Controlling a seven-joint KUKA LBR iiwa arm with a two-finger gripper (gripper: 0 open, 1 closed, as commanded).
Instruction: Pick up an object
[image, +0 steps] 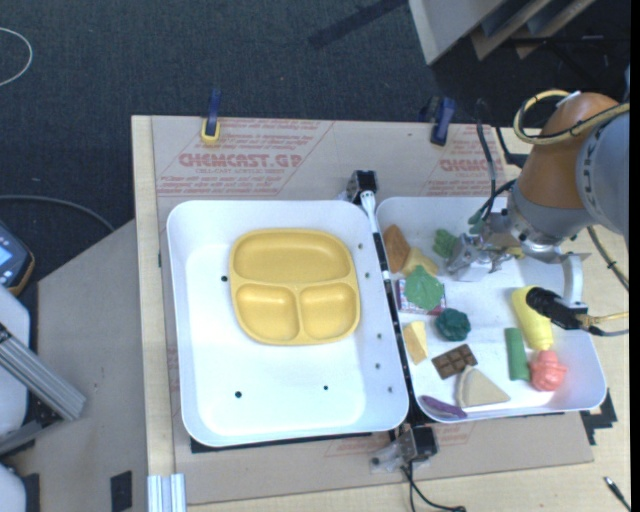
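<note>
Dark carpet surrounds a bench topped with a flat brown cardboard sheet (300, 145) printed in red lettering, pinned at its far edge by two clamps. On the left sits a shallow white plastic bin (200, 400) with rounded corners, and in it, toward the far side, lies a smooth yellow tray (295, 283) moulded into three compartments, one long and two small. Just beside it on the right, the second white bin (590, 375) carries a scatter of toy food. Along its left wall I make out a tan bread-like piece (397, 247), a green leafy piece (424, 290) on a pink-edged packet, a pale yellow wedge (415, 342), and a dark green knobbly lump (453, 323). Nearer me lie a brown ridged chocolate square (454, 360), a beige triangular slice (483, 388) and a purple curved piece (440, 406) cut off by the rim. Further right are a green stick (516, 354), a yellow banana shape (531, 318) and a bumpy pink fruit (548, 371). The grey arm with its orange band reaches in from the right, and its metal gripper (478, 252) hangs low over the far part of this bin, just beside a small green piece (446, 242); its tip is too tangled with cables and glare for me to tell how it is set.
</note>
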